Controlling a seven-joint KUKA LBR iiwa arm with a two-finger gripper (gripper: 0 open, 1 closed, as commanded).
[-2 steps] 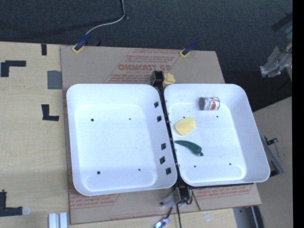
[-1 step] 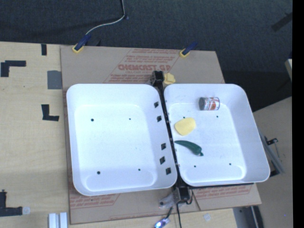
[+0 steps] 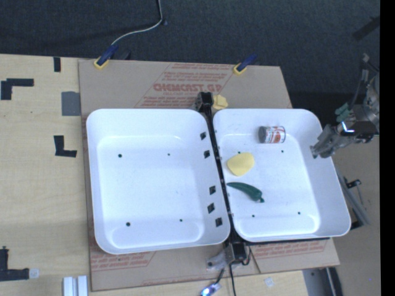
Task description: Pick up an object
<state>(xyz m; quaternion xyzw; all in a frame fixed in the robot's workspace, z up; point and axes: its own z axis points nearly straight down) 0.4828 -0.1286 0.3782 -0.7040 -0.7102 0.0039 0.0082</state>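
Note:
Three objects lie in the right bin (image 3: 308, 224). A small can (image 3: 271, 134) with a red label lies on its side near the back. A yellow lemon-like piece (image 3: 240, 163) sits toward the bin's left wall. A dark green chili pepper (image 3: 246, 190) lies just in front of it. My gripper (image 3: 323, 145) hangs at the right bin's right rim, to the right of the can and well apart from all three objects. Nothing is between its fingers that I can make out.
The left bin (image 3: 148, 227) stands beside the right one, joined along a black-clipped divider (image 3: 215, 165). Both rest on a cardboard sheet (image 3: 185, 85) held by blue and yellow clamps. A small yellow item (image 3: 220, 102) lies behind the bins near the divider.

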